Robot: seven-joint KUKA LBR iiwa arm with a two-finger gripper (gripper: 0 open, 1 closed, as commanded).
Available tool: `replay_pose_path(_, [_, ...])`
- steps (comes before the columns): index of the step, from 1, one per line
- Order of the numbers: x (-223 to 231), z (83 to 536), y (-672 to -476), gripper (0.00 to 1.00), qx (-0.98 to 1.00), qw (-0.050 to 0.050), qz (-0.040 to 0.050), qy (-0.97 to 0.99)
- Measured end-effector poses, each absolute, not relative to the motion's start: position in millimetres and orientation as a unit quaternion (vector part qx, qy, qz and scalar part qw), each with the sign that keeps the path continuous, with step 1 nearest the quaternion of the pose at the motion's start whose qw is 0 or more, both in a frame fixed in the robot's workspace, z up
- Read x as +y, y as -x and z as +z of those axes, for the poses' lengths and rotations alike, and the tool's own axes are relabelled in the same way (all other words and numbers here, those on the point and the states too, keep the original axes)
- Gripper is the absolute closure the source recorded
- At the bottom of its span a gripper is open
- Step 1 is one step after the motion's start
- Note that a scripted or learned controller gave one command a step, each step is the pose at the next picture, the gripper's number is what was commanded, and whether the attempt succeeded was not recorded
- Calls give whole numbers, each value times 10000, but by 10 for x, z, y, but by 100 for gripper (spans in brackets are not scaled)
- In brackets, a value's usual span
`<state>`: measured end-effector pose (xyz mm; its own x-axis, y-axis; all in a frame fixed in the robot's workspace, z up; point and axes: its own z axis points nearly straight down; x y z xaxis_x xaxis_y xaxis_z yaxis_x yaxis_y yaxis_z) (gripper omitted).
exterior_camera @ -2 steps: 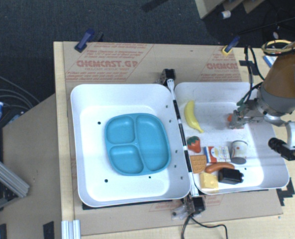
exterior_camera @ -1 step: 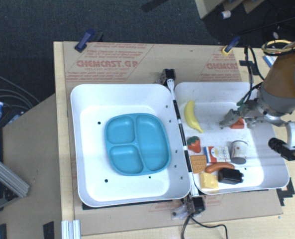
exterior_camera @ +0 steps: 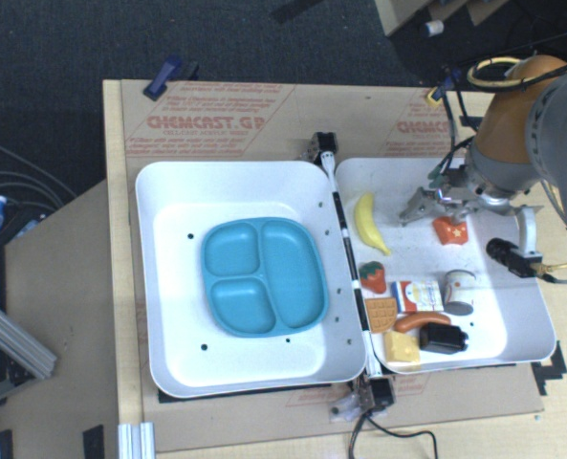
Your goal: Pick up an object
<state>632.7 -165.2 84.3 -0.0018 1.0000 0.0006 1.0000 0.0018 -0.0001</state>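
The right bin (exterior_camera: 512,328) holds several small objects. A yellow banana (exterior_camera: 369,223) lies at its left side and a red strawberry (exterior_camera: 373,277) sits just in front of it. An orange-red block (exterior_camera: 450,229) lies in the middle of the bin. My gripper (exterior_camera: 436,212) hangs low over the far middle of the bin, right behind and above this block. It is open, its fingers spread to either side, and nothing is held between them. The banana is a short way to its left.
Near the bin's front lie a silver can (exterior_camera: 458,291), a cracker (exterior_camera: 381,312), a red-and-white packet (exterior_camera: 415,295), a sausage (exterior_camera: 422,320), a black item (exterior_camera: 445,339) and a yellow wedge (exterior_camera: 403,348). The left bin (exterior_camera: 168,256) holds a blue divided plate (exterior_camera: 263,275).
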Motion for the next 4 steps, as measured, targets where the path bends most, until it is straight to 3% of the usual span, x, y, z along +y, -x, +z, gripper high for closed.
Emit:
replay_pose_path(1, [-1658,953,-6335,100,-7078,-15,-2,7064])
replay_pose_path(2, [-1657,951,-6333,0,-7079,-12,1,7064])
replay_pose_path(3, [-1329,849,-6670,0,-7078,-4,-7,7064])
replay_pose_path(4, [-947,851,-6666,0,-7077,11,1,7065])
